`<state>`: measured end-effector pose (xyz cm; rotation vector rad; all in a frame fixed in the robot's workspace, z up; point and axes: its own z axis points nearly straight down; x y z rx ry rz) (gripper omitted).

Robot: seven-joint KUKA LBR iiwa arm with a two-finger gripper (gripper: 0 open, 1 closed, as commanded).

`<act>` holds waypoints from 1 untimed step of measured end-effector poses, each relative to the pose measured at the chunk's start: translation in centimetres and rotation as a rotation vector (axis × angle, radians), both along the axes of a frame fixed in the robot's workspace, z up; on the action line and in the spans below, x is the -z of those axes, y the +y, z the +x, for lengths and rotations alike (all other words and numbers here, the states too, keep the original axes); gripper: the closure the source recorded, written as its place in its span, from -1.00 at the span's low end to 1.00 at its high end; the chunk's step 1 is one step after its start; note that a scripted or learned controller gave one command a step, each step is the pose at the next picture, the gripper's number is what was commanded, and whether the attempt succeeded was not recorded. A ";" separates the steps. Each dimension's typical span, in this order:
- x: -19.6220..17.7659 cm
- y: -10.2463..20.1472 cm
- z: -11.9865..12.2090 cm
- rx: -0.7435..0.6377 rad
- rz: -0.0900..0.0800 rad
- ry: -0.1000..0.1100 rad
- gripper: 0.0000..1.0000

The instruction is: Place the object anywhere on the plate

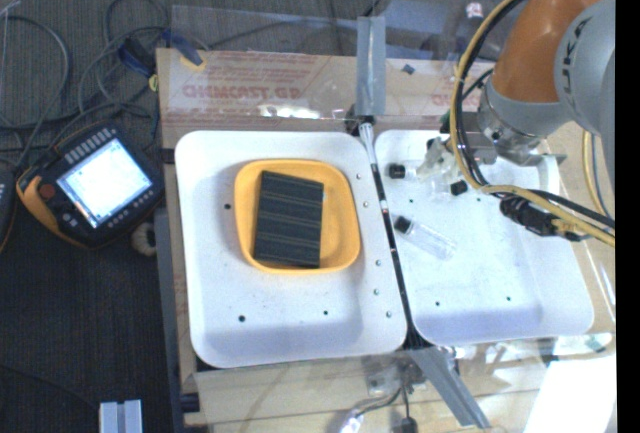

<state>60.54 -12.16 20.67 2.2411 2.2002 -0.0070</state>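
A dark ribbed rectangular block (289, 218) lies flat on the yellow plate (345, 239), in the middle of the left bin (210, 301). The block covers most of the plate's centre and sits slightly tilted. My gripper (440, 161) hangs over the back left part of the right bin (520, 301), well to the right of the plate and apart from the block. Nothing shows in its grasp. The orange-banded wrist (535, 41) rises above it at the upper right.
A small clear piece with a black end (425, 237) lies in the right bin near the divider. Small black bits (397, 170) sit near the gripper. Black and yellow cables (545, 211) cross the right bin. A teach pendant (90, 186) lies left of the bench.
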 end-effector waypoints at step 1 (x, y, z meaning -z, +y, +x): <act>0.0 0.0 0.0 0.000 0.000 -0.001 -1.00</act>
